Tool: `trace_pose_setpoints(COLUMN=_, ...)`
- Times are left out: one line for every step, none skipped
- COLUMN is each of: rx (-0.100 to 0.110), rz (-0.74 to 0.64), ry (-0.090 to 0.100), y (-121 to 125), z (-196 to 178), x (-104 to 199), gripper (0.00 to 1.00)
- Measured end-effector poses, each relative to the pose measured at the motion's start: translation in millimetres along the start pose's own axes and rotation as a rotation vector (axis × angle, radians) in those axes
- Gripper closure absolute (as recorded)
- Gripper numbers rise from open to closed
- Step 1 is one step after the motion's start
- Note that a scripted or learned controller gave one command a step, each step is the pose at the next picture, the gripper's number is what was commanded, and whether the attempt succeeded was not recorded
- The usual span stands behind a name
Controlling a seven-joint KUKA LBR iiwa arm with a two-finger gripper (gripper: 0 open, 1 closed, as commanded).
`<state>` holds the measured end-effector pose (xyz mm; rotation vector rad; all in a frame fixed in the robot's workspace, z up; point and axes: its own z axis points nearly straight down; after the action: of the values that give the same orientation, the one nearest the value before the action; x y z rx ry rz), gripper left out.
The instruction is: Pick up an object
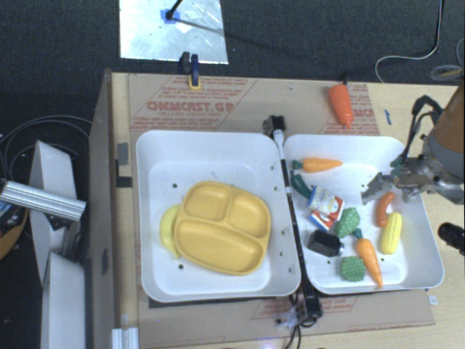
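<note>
The right bin point(361, 153) holds several toys: an orange carrot point(320, 164) at the back, a red, white and blue packet point(325, 203), a green knobbly piece point(349, 220), a black block point(325, 243), a second carrot point(369, 259), a green lump point(353, 269), a yellow corn cob point(391, 233) and a short orange-red sausage point(383, 209). My gripper point(386, 185) reaches in from the right and hangs low over the bin's right half, directly above the sausage's upper end. Whether it touches the sausage is not clear.
The left bin point(156, 166) carries a yellow divided plate point(221, 225). Another orange carrot point(340, 104) lies on the bench behind the right bin. A blue clamp point(190, 67) and a shiny sheet point(173, 20) sit at the back. Cables run along the right.
</note>
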<state>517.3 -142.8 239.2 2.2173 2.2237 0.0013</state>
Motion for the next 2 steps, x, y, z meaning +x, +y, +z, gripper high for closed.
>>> trace_pose_setpoints(rx=0.002, rz=0.003, ry=-0.001, y=-31.5, z=73.2, x=-64.2, gripper=0.0)
trace_pose_setpoints(rx=0.0, rz=0.0, ry=0.0, y=-30.6, z=154.1, x=-14.4, gripper=0.0)
